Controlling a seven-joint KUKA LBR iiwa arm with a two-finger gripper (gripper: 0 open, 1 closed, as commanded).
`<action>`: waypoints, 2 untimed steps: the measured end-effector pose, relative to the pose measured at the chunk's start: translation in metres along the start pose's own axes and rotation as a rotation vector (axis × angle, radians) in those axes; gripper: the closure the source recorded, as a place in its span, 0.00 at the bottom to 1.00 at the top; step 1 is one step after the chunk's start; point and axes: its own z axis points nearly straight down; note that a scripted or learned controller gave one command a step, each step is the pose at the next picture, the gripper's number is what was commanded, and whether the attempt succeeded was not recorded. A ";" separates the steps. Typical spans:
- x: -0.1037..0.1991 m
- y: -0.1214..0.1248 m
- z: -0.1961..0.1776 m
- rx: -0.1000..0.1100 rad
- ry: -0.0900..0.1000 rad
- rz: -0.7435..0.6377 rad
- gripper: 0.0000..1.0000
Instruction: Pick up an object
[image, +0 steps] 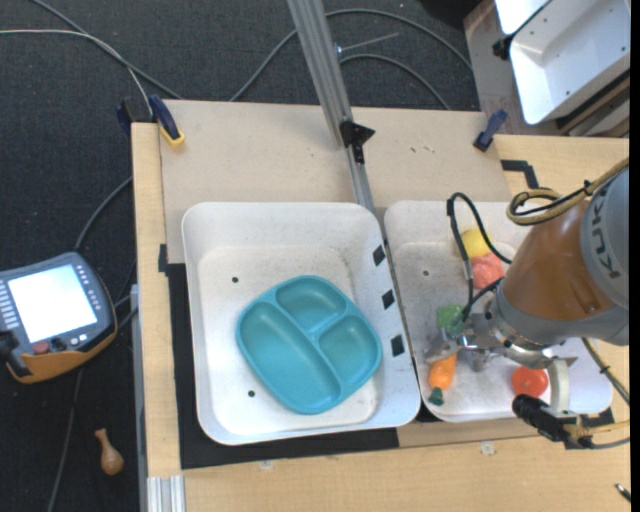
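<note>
The right bin holds several small objects. A yellow piece and a pink piece lie near its far side. A green piece sits mid-bin, with an orange carrot-like piece near the front-left corner and a red-orange piece at the front. My gripper hangs low over the bin, just above the orange piece and beside the green one. The arm's body hides the right half of the bin.
The left bin holds a blue divided plate. A slanted metal pole runs down to the gap between the bins. A black cable loops over the right bin's far side. A handheld controller lies off the bench at left.
</note>
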 end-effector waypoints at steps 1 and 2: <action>0.000 0.002 -0.013 -0.007 -0.001 0.000 1.00; -0.004 0.010 -0.073 -0.014 -0.004 -0.002 1.00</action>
